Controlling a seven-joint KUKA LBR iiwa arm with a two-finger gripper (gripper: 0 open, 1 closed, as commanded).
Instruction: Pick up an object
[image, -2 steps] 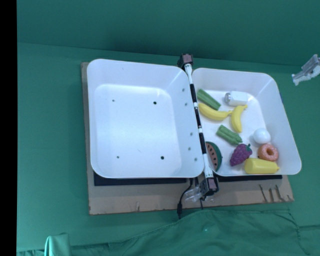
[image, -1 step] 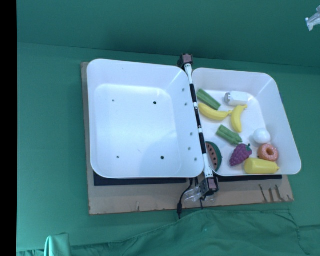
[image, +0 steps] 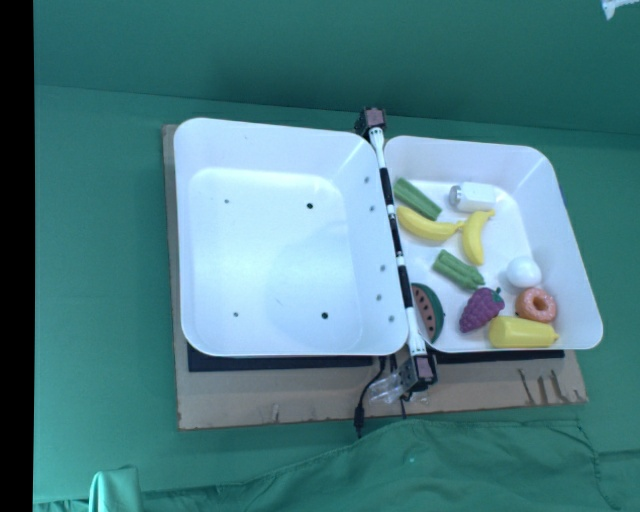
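Camera view: toy fruit (image: 483, 308), donut (image: 537, 304), egg (image: 523, 271) crowded in right bin (image: 572, 250); left bin (image: 200, 160) alongside; finger state impossible to tell.

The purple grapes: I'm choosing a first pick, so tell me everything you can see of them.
The grapes are a small toy bunch, purple with a bumpy surface and a dark stem at the upper right end, plastic by the look. They lie on their side on the floor of the right bin, near its front edge, tilted with the narrow end toward the watermelon slice. The yellow block sits just to their right, close or touching; I cannot tell which.
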